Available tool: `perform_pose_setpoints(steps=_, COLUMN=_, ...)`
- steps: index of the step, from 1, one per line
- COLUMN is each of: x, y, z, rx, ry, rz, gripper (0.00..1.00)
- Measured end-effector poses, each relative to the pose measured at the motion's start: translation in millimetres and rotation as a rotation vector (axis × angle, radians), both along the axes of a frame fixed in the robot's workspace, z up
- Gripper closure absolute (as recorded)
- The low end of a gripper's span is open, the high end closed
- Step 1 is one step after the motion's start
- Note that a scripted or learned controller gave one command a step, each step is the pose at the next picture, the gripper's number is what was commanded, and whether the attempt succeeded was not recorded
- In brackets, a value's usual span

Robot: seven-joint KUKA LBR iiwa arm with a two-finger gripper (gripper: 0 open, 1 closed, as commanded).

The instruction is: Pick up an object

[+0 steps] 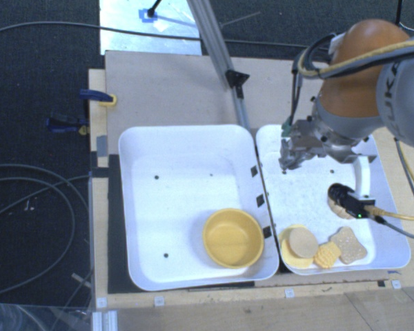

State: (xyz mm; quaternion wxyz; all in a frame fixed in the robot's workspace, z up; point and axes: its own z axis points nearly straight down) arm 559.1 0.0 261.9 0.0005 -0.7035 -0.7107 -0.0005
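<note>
Toy food pieces, a round tan disc [303, 241], waffled cracker [326, 255] and pale bread slice [348, 245], cluster in the right white bin's [393, 185] near corner; the pincer [288, 158] hovers well apart, its state unclear.

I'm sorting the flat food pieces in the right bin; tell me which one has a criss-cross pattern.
The small yellow cracker, lying between the round tan disc and the speckled bread slice.

Slanted overhead view of both bins [193, 140]
</note>
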Motion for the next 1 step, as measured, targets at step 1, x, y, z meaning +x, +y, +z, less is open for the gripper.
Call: perform_pose_setpoints(steps=1, x=-1.9, y=45.1, z=-4.7, rx=0.0, ry=-0.001, rz=-0.001, gripper=1.0)
